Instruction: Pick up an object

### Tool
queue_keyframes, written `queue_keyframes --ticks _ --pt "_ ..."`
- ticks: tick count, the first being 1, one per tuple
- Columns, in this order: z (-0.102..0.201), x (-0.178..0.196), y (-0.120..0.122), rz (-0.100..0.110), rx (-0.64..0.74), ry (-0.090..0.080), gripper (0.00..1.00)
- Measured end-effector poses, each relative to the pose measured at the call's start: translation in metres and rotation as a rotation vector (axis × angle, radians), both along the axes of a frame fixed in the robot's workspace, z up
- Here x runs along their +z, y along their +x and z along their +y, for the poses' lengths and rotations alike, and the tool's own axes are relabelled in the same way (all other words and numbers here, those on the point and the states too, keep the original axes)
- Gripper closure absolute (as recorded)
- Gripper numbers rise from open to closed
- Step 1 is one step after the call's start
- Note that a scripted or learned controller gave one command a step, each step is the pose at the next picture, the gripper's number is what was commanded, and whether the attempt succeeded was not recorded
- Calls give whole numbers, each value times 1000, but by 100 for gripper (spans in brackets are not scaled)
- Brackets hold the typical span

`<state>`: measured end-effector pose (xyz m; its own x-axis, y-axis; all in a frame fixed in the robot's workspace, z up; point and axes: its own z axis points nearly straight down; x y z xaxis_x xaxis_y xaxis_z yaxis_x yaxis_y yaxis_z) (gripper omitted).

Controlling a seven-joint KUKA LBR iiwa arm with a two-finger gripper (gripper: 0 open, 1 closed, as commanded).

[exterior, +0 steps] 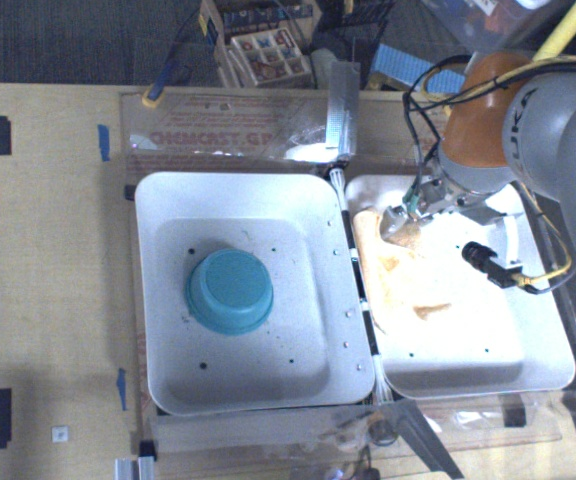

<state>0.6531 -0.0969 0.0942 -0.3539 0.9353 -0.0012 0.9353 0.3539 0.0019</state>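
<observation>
Two shallow white bins sit side by side on the bench. Near the middle of the left bin (168, 208) a teal bowl (230, 290) lies upside down, well apart from the arm. Over the far left corner of the right bin (538, 368) the gripper (408, 218) hangs low, beside a pale tan object (368, 233) along the bin's left wall; whether its jaws are open or closed cannot be told. The bin's floor is overexposed, with faint tan shapes (430, 310) on it.
</observation>
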Motion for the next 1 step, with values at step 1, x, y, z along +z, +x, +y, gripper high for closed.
queue_keyframes --ticks 1 --pt "-1 7 0 1 -3 0 100"
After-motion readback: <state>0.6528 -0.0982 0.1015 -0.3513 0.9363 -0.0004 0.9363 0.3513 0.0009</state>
